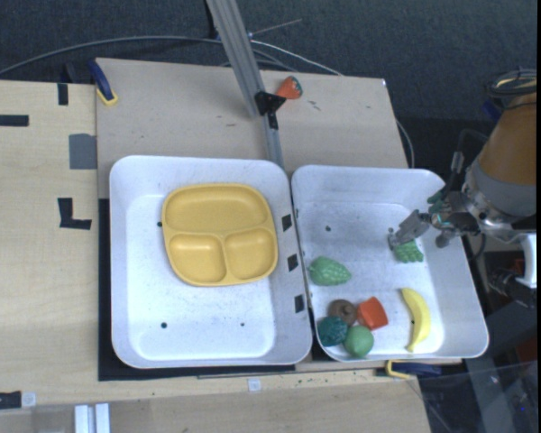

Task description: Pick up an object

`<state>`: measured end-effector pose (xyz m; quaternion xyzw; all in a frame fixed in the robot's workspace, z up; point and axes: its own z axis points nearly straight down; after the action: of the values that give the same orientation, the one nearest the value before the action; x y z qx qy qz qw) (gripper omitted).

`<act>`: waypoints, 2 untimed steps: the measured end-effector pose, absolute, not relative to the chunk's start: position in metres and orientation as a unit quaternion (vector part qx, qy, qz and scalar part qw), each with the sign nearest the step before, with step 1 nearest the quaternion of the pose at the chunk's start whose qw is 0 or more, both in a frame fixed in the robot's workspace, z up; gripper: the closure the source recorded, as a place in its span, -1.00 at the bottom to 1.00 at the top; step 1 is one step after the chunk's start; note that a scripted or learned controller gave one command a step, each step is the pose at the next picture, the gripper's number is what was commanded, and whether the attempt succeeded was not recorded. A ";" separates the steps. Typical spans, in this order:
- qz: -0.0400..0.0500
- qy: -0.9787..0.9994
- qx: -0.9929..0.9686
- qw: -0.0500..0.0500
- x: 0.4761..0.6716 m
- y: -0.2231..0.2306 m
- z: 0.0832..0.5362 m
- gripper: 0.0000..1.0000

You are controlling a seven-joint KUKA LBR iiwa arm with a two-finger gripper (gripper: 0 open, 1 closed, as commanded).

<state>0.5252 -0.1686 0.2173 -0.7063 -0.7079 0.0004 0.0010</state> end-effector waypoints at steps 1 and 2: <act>0.000 -0.708 -0.706 0.001 0.525 -0.169 0.217 -1.00; 0.002 -0.707 -0.707 0.002 0.523 -0.172 0.173 -1.00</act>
<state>0.5228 -0.1723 0.1730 -0.7068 -0.7074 0.0020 0.0021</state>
